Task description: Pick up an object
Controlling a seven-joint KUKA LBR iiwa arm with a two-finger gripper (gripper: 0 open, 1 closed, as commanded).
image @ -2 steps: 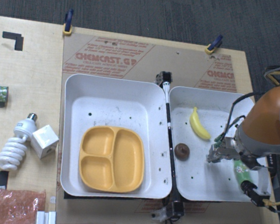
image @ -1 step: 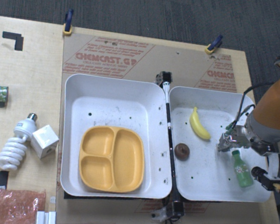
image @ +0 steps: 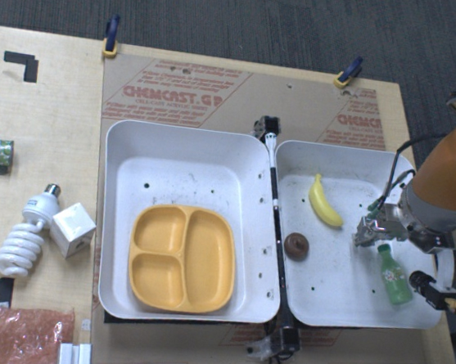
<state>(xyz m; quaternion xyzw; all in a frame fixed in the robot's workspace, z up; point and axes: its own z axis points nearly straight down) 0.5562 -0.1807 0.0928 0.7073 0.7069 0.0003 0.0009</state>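
the gripper (image: 368, 230) hangs low over the right bin (image: 336, 310) near its right wall, just above the cap end of a green bottle (image: 394, 276) that lies tilted on the bin floor; whether it is released or clenched cannot be told. in the same bin a yellow banana (image: 325, 202) lies toward the back and a small brown ball (image: 296, 245) sits near the left wall. the left bin (image: 123, 164) holds a yellow divided plate (image: 183, 257), and a light bulb (image: 26, 235) lies on the bench beside it.
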